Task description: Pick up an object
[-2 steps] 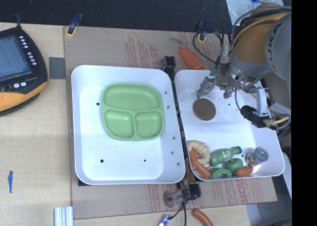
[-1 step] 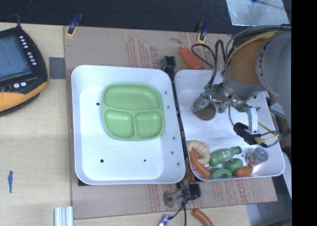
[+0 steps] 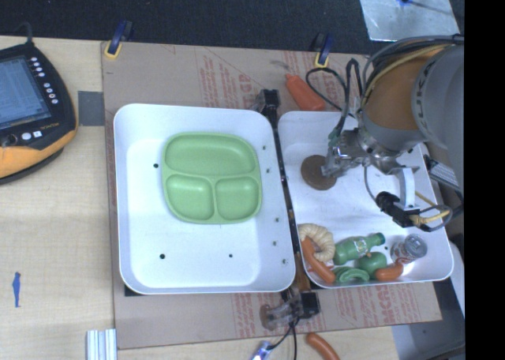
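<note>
Over the right-hand shallow white bin (image 3: 439,270), the gripper (image 3: 341,155) hung low beside a round brown disc-shaped object (image 3: 318,172). Fingers were hidden among cabling and wrist hardware; could not tell whether released or clenched. Disc lay flat on bin floor, touching or just beside the tool tip, likely the target since the tool sat nearest it. Remaining toys were crowded against the near wall of that bin: a green plastic bottle (image 3: 357,246), a tan ring-shaped pastry (image 3: 318,234), an orange sausage-like piece (image 3: 390,273), probably having slid there down the floor's slope. Left-hand white bin (image 3: 138,193) carried a pale green divided plate (image 3: 211,176), well apart. Both bins sat on the counter (image 3: 55,232).
</note>
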Controlling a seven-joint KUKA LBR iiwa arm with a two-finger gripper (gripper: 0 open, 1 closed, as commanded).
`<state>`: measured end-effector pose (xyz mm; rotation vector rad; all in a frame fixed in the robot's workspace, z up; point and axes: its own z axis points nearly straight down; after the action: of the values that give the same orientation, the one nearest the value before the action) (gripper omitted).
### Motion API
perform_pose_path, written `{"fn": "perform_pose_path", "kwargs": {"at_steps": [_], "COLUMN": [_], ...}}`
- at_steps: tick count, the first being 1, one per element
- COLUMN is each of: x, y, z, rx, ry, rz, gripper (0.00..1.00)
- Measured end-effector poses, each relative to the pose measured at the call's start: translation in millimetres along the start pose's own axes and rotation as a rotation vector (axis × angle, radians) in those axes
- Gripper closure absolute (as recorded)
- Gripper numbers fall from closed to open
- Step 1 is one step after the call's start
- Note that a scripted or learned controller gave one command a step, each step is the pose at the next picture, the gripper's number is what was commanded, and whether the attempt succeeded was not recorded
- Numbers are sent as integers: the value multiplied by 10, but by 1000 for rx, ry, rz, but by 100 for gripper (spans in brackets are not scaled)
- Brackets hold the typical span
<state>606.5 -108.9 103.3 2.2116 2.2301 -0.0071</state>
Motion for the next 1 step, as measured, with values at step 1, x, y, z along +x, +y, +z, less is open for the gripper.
{"fn": "perform_pose_path", "kwargs": {"at_steps": [1], "x": [-451], "y": [-38], "z": [3], "rx": [-4], "ry": [1], "rz": [6], "gripper": [100]}}
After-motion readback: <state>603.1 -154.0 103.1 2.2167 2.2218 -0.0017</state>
